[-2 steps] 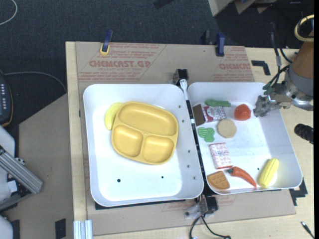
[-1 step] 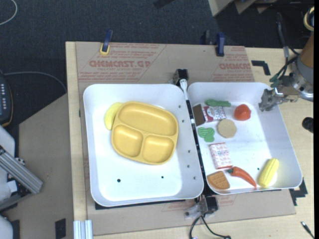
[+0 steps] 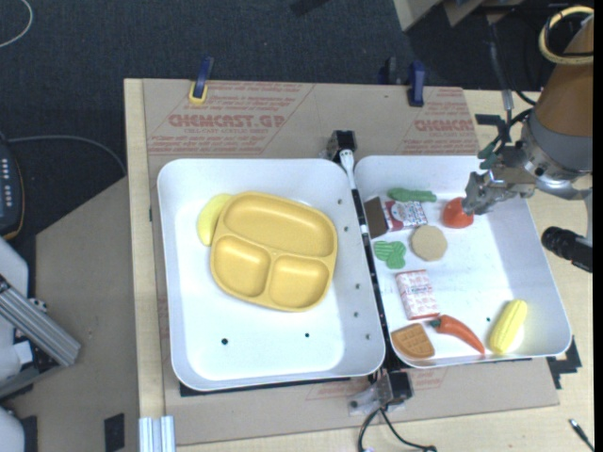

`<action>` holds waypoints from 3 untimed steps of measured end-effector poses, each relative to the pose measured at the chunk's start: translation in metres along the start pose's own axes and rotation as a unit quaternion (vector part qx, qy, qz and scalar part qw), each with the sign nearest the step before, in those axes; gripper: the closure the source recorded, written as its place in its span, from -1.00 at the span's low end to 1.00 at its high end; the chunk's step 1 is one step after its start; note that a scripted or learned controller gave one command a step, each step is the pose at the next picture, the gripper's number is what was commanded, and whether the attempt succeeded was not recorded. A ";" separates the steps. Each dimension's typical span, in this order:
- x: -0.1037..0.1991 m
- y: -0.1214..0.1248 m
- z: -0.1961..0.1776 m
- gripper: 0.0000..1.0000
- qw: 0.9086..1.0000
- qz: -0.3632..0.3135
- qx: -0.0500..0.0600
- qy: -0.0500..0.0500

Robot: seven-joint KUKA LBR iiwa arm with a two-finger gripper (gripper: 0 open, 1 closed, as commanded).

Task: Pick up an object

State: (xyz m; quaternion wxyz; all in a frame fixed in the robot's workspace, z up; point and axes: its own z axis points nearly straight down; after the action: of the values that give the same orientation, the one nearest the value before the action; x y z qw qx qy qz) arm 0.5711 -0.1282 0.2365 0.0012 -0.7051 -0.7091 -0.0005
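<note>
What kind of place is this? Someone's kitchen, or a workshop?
Most likely a robotics lab, not a kitchen. A robot arm reaches over two white bins clamped to a bench, the food looks like plastic toys, and cables trail across the carpet.

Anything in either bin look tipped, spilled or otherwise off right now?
One oddity: the yellow divided plate in the left bin lies partly over a small yellow item, so it may sit unevenly. The toy foods in the right bin lie loosely scattered.

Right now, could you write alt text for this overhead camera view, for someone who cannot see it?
A grey robot arm reaches from the right, its gripper low beside a small red toy in the right bin, among toy foods like a yellow corn cob and a round cookie. The left bin holds a yellow divided plate.
</note>
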 end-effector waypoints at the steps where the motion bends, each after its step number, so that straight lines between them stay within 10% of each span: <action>1: 0.052 -0.008 0.003 1.00 1.000 0.001 0.001 0.000; 3: 0.056 -0.021 0.003 1.00 1.000 0.003 0.000 -0.001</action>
State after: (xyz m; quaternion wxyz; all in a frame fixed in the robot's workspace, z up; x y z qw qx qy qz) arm 0.5494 -0.0726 0.2338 0.0010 -0.7072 -0.7070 0.0005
